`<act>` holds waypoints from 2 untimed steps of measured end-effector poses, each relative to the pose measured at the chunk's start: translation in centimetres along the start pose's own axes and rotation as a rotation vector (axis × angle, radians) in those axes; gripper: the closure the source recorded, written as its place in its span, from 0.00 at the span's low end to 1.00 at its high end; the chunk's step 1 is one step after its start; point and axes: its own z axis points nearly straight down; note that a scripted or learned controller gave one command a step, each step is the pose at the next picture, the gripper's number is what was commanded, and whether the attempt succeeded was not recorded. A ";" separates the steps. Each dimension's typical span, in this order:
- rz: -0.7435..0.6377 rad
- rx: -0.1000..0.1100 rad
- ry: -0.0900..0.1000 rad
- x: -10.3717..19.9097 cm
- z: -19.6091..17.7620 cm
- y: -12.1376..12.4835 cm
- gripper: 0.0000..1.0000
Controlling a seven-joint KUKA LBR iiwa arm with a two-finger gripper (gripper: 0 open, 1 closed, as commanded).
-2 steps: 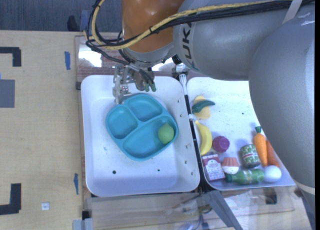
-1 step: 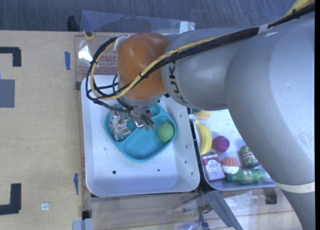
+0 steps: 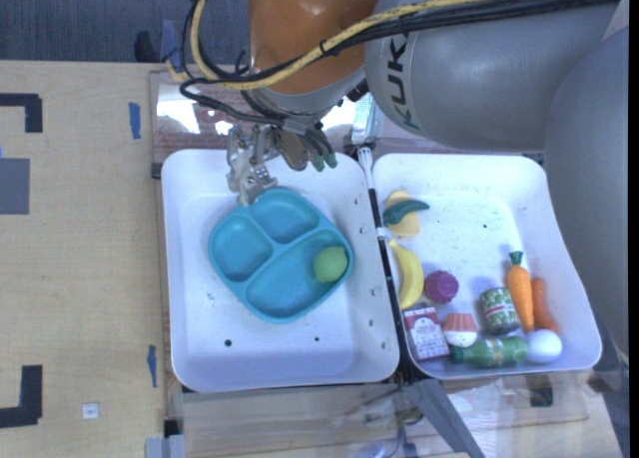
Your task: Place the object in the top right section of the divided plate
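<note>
in the camera view, the right bin (image 3: 559, 246) holds a banana (image 3: 409, 276), carrots (image 3: 521, 291) and other toy food. a green ball (image 3: 330, 264) lies in the blue divided plate (image 3: 255, 246), in the section by its right edge, apart from the gripper (image 3: 255, 162) above the plate's far rim, under the grey arm (image 3: 479, 57).

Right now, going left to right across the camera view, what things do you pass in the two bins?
Blue divided plate → green ball → banana → purple fruit → green can → carrot → white egg.
</note>
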 end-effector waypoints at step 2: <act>-0.188 -0.002 0.007 4.7 12.9 -1.4 1.00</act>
